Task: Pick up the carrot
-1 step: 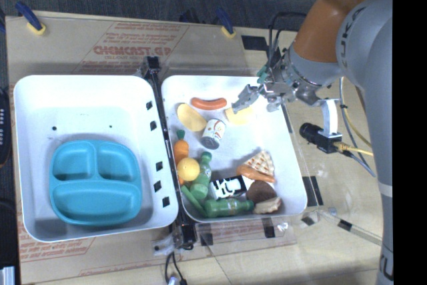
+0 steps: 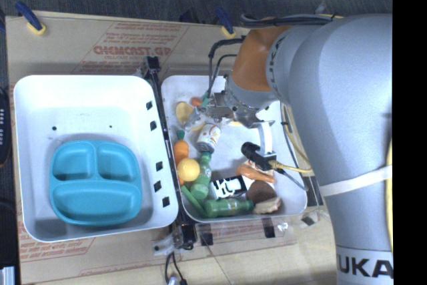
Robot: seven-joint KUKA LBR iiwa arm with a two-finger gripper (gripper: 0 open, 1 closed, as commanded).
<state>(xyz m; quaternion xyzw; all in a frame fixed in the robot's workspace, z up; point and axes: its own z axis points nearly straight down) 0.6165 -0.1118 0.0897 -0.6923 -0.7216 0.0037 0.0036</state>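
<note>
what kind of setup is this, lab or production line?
Most likely a lab test bench for robot picking: a KUKA arm over two white bins, one full of toy food, the other holding a blue tray, on cardboard held by clamps.

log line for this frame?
arm: over right bin | gripper: low among clutter | carrot: in bin, ungrasped | blue tray: left bin

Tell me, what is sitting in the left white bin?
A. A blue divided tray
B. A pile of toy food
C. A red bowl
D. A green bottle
A: the left bin holds a blue divided tray with three compartments, while the toy food lies crowded in the right bin, where the arm reaches in.
</note>
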